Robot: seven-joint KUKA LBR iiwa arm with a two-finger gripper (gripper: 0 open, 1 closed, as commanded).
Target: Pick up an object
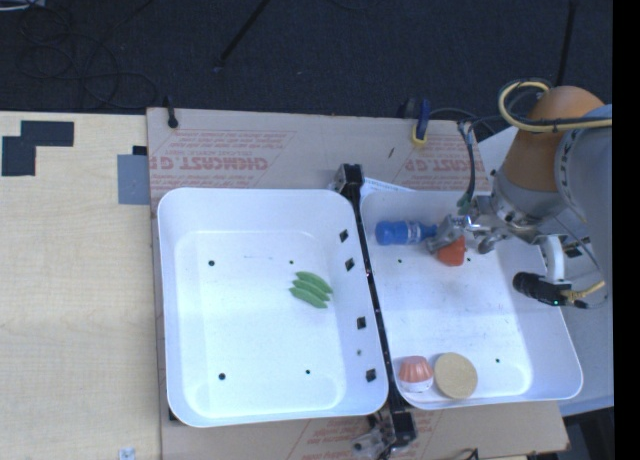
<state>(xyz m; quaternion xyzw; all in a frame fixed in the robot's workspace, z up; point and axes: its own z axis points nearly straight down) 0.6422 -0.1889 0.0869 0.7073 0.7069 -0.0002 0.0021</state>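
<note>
1. At the right of the frame, upper half: grey arm (pixel 585 183) with an orange band (pixel 562 113), reaching leftward over the right bin (pixel 560 363).
2. At the arm's left end, over the upper part of the right bin: gripper (pixel 462 235), pointed left and down. Open or closed: cannot tell, the tip being small and partly merged with what lies under it.
3. Right at the gripper's tip, touching or just below it: red lump (pixel 451 253), on the bin floor in the upper middle of the right bin. Held or merely beside the tip: cannot tell.
4. Just left of the red lump, near the bin's upper left corner: blue bottle (pixel 404 233), lying on its side, pale end toward the gripper.
5. At the lower left of the right bin, against the near wall: tan disc (pixel 456 375), with an orange-and-white ball (pixel 415 373) touching it on the left.
6. In the left bin (pixel 180 238), right of its middle: green pod (pixel 311 289), lying at a slant, well apart from everything else.
7. Under both bins: cardboard sheet (pixel 250 153) with red lettering, on a pale wooden bench (pixel 70 298).
</note>
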